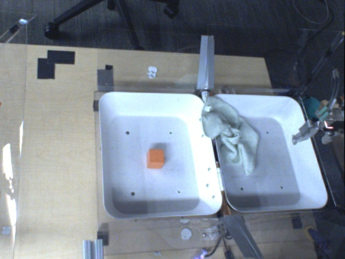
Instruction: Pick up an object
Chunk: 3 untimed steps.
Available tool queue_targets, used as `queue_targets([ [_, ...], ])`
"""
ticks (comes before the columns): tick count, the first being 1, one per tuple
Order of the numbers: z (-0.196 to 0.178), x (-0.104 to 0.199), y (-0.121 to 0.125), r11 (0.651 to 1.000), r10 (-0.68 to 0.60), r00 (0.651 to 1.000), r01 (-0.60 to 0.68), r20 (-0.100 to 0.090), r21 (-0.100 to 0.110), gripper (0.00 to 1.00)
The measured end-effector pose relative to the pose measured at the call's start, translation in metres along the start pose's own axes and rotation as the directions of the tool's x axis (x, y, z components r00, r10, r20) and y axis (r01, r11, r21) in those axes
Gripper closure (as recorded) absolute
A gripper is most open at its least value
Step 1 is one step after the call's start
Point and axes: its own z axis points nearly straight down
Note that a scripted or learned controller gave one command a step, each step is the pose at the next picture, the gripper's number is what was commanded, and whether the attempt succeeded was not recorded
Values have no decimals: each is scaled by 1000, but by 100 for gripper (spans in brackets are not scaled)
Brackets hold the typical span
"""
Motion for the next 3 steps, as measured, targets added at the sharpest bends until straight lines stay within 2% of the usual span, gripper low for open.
queue_targets([
  [1, 104, -3, 41, 1000, -15, 1000, 15, 0, 1, 0],
  [2, 175, -3, 86, 1000, -19, 1000, 19, 2, -7, 0],
  [3, 162, -2, 89, 1000, -24, 1000, 24, 4, -14, 100],
])
